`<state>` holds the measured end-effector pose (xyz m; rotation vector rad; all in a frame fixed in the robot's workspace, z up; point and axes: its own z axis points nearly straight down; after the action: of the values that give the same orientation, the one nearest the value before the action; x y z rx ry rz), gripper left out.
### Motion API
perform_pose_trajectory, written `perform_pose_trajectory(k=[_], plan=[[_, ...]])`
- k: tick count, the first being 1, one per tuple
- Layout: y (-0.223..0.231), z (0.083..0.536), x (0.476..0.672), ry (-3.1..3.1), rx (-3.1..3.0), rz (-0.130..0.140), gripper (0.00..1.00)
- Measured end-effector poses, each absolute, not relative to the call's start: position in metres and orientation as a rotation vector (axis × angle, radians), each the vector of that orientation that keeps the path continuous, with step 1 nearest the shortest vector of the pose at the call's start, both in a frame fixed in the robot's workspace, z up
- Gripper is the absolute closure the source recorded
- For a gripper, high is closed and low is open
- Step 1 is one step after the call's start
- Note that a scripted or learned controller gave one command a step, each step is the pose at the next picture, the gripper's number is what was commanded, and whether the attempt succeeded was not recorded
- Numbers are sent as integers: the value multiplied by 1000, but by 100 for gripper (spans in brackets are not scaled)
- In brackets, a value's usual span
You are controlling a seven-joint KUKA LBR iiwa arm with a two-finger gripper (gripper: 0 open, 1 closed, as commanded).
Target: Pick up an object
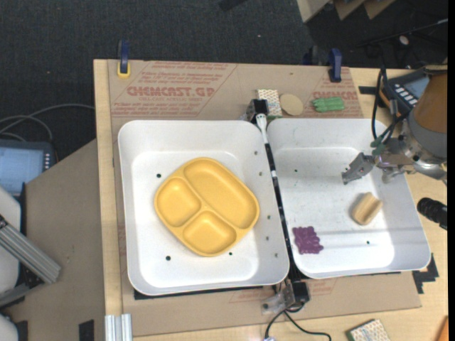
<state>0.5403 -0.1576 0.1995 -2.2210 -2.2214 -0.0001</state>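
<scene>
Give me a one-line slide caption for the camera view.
Gripper over the right bin, above a tan block and purple grapes; yellow tray in the left bin.

Right bin (334,142) floor mostly free — tan block (366,208), purple cluster (308,239) obstruct.

You see the arm (435,112) cut off by the right edge, so its upper links stay out of sight. The gripper (373,165) looks small and dark; you cannot make out its tips. A patterned card (366,330) is clipped by the bottom edge.
</scene>
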Motion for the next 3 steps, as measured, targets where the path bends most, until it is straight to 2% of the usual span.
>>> perform_pose_trajectory(k=[1, 2, 3], plan=[[-197, 102, 522, -2214, -2221, 4, 0], [-196, 116, 524, -2222, -2225, -1, 100], [-150, 218, 578, -2238, -2221, -12, 100]])
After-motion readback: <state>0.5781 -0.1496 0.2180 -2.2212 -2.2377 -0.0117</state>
